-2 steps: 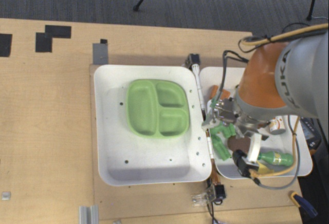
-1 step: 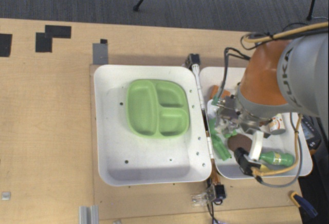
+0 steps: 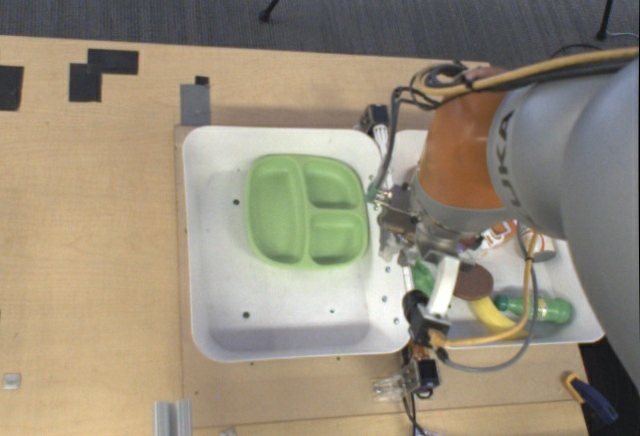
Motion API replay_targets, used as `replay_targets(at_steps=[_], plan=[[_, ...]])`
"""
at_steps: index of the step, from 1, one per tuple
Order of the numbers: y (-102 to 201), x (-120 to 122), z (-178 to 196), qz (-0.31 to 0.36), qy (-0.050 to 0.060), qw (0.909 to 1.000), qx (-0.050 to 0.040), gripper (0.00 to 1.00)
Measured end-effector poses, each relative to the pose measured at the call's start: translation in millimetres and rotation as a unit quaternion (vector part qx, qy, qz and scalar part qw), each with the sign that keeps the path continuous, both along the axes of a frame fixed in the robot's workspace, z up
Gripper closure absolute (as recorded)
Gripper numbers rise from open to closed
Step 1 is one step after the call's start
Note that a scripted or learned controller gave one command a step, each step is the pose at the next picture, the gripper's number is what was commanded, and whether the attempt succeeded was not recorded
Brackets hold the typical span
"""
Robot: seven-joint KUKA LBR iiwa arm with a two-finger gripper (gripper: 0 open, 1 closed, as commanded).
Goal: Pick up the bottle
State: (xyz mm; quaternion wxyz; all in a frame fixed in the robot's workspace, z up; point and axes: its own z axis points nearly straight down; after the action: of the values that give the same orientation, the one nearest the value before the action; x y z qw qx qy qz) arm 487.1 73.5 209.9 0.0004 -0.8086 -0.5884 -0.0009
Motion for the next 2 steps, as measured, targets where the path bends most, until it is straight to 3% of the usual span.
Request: replay_targets(at_steps=[1,2], plan=[[51,0,35,-0.118,0.001,0.9930,-0.0004,1.00],[96,-1,24,-0.126,0.001,0.9921,-0.0003,1.00]])
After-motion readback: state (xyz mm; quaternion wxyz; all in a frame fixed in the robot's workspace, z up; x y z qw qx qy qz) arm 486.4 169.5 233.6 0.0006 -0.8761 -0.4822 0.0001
